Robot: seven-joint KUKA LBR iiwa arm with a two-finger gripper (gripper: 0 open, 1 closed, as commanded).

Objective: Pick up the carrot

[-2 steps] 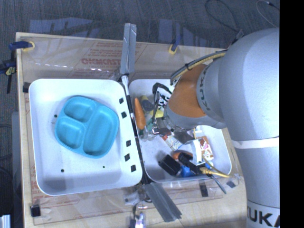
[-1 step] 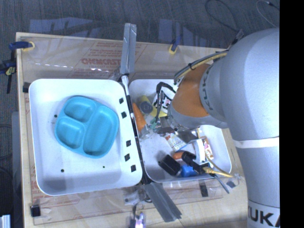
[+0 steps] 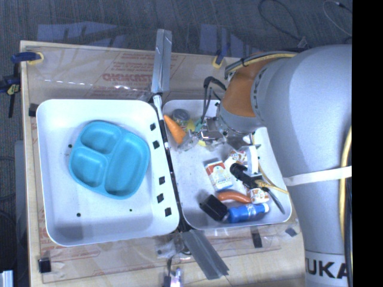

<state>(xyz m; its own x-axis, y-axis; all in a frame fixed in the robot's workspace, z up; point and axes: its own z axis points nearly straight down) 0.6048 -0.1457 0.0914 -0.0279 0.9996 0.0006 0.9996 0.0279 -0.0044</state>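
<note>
So I'm reaching into the right-hand bin (image 3: 276, 160) with my jaws (image 3: 200, 133) down near its far end, and the carrot (image 3: 175, 130) is lying just off to their side, toward the divider between the two bins, orange and tilted with its fat end pointing away from the camera. Honestly can't tell if my jaws are spread or pressed together, my own wrist and the orange band are blocking the view, and I don't see the carrot pinched between anything. What worries me: the carrot sits right up against the bin wall, so if I come down a bit off I'd clip the rim or just shove it along the wall instead of straddling it. There's also some small yellowish thing (image 3: 191, 125) right next to the jaws that I could grab by mistake. The snack packet (image 3: 219, 174), blue bottle (image 3: 245, 212) and black block (image 3: 213, 207) sit well behind me, nearer the camera, so no trouble there. The blue divided tray (image 3: 109, 158) is way over in the other bin.
</note>
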